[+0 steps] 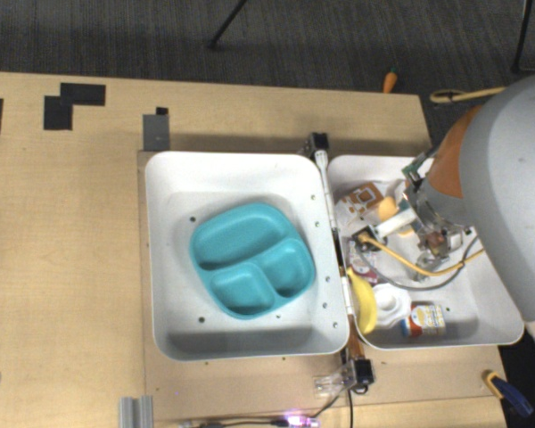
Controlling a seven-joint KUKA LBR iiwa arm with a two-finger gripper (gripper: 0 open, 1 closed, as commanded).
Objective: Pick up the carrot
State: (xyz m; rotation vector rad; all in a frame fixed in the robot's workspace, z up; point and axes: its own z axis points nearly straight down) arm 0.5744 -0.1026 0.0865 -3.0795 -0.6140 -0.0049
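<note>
The robot's arm [517, 194] is a broad, rounded, smooth pale-grey shell with a soft sheen, much the largest shape by the bench's right edge. An orange band [448, 160] curves round it just above the wrist, and below that sits a darker grey metal wrist block with small bright and brassy fittings too fine to make out. A thin yellow cable [408, 261] loops out from that block, and the gripper [432, 239] end is a blurred cluster of dark and silvery parts.
</note>
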